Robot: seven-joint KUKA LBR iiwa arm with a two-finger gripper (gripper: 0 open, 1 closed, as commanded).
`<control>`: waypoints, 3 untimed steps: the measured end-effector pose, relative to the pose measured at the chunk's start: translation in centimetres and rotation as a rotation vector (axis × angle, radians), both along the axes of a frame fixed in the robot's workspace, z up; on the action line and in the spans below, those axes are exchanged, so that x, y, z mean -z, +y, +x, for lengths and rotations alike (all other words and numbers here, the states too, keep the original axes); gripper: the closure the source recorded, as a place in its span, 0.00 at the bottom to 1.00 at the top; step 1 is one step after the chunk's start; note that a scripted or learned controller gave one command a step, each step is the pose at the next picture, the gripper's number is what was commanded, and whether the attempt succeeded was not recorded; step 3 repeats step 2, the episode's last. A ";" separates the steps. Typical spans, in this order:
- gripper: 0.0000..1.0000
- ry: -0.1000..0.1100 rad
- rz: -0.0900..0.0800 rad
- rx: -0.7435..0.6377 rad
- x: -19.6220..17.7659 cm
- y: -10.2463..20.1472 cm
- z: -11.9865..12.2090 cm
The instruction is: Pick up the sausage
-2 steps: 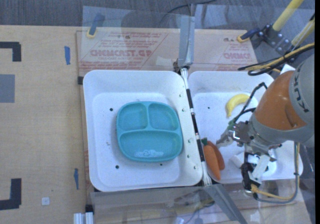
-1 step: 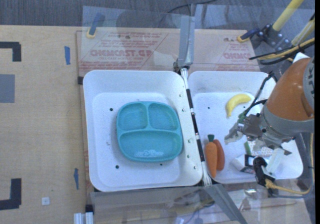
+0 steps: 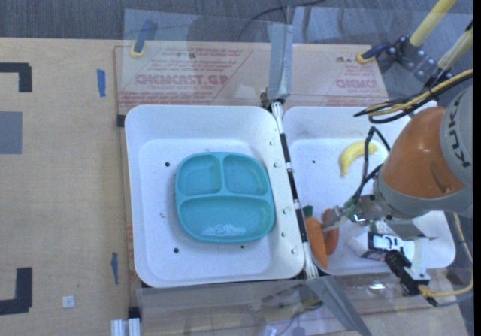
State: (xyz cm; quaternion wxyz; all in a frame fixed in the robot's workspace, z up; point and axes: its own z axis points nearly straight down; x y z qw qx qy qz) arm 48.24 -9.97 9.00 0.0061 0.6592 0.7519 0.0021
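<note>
Gripper low in right bin, finger state unclear; small reddish-orange sausage just beside it, partly hidden.

The grey KUKA arm with its broad orange band reaches in from the right side of the camera view and bends downward over the right-hand part of the bench. Black and yellow cables loop across the top of the orange section. Below the band, the wrist narrows to a metal-and-black two-finger gripper that points toward the left and slightly down, low in the view. A white-and-black block sits under the wrist.
</note>
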 end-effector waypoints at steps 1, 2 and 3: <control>1.00 -0.004 0.001 0.001 -1.0 0.0 0.1; 1.00 0.012 0.005 0.062 -9.4 7.1 1.5; 1.00 0.012 0.005 0.062 -9.4 7.1 1.5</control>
